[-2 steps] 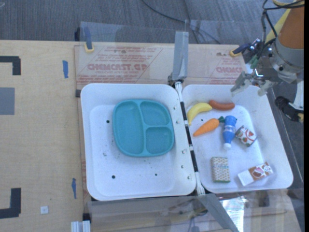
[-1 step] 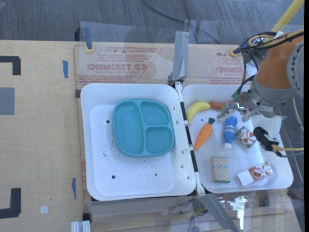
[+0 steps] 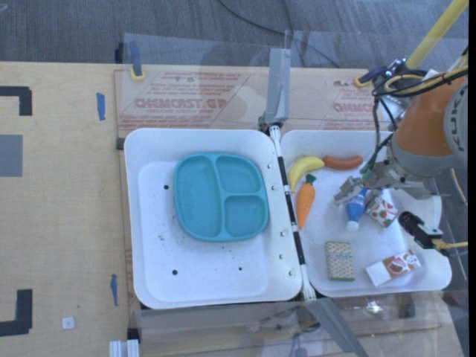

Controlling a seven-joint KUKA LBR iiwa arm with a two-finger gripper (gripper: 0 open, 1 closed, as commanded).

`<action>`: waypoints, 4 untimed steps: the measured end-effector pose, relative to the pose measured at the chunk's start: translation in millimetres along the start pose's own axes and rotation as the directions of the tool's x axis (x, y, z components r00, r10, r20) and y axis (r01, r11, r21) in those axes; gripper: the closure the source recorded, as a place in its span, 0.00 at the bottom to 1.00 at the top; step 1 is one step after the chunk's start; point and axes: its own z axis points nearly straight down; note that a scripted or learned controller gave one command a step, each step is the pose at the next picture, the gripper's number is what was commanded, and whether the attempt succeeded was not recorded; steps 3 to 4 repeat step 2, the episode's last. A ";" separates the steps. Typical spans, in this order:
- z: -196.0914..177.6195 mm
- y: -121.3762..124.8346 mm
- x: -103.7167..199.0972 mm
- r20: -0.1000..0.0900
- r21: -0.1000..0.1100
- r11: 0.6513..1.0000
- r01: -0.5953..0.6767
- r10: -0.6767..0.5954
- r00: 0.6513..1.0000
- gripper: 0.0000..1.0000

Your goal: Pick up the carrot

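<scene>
Camera view: carrot (image 3: pixel 305 203) in the right bin (image 3: pixel 439 274), gripper (image 3: pixel 357 188) apart from it.
Orange with a green top, the carrot lies by the bin's left wall, just below a banana (image 3: pixel 303 169); whether the gripper is open cannot be told.

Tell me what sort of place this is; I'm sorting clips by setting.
Likely a robotics lab bench: a robot arm reaches over two white bins, toy food such as a carrot lies inside, and blue tape marks dot the board.
</scene>
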 end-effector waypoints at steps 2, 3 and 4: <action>-108.3 21.9 96.3 0.000 0.003 0.985 0.171 -0.171 0.985 1.00; -108.3 21.9 96.3 0.000 0.003 0.985 0.171 -0.171 0.985 1.00; -108.3 21.9 96.3 0.000 0.003 0.985 0.171 -0.171 0.985 1.00</action>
